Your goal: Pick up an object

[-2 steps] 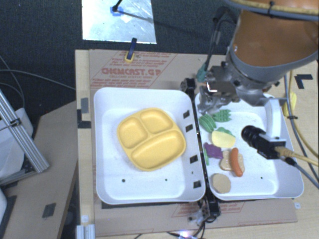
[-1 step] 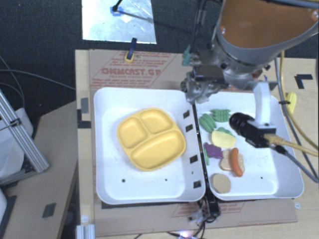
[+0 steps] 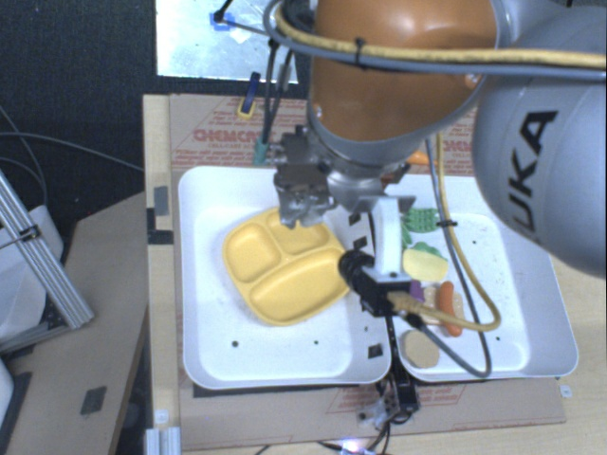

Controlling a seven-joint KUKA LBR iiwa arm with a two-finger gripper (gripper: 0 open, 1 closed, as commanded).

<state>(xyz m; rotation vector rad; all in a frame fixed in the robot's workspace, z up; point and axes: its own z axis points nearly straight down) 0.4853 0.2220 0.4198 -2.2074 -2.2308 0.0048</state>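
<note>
A yellow divided plate (image 3: 285, 273) lies tilted in the middle of the left white bin (image 3: 213, 349). My gripper (image 3: 303, 207) hangs from the big orange-banded wrist right over the plate's far rim, at or just above it. The wrist body hides how the gripper meets the plate. In the right bin (image 3: 531, 344) lie a green toy (image 3: 419, 221), a yellow piece (image 3: 427, 265), an orange sausage-like piece (image 3: 450, 309) and a tan disc (image 3: 422, 351).
A black cable fitting (image 3: 365, 284) and yellow hoses hang from the wrist over the divider between the bins. The arm covers the far part of both bins. Both bins rest on a cardboard sheet (image 3: 209, 136).
</note>
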